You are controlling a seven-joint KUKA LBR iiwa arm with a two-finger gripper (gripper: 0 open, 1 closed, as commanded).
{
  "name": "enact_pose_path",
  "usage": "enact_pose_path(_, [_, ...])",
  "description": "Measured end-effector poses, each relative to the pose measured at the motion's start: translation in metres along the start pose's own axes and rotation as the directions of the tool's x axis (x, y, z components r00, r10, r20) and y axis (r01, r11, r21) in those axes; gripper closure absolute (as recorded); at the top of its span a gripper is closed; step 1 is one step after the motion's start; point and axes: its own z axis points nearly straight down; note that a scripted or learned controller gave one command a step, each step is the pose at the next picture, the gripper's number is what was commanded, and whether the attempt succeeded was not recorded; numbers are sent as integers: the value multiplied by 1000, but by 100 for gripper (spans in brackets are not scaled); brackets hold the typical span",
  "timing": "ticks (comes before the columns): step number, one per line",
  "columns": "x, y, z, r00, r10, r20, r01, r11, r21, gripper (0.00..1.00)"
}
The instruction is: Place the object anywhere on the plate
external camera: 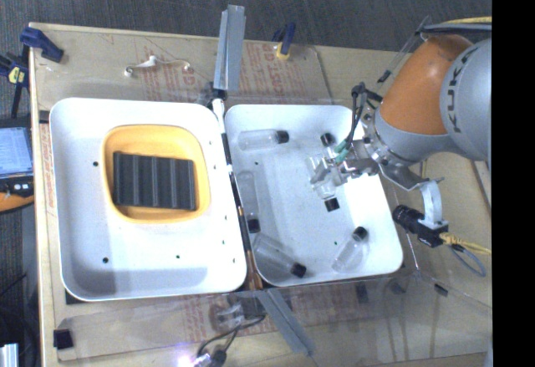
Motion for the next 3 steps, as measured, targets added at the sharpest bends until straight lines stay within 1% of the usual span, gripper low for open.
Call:
enact_pose_path(1, [28, 35, -31, 973, -231, -1, 231, 973, -2, 100])
enact_pose_path(2, [98, 64, -23, 908, -419, -2, 419, 908, -1, 100])
enact_pose_path(3, [173, 96, -25, 802, -597, 2, 597, 802, -4, 100])
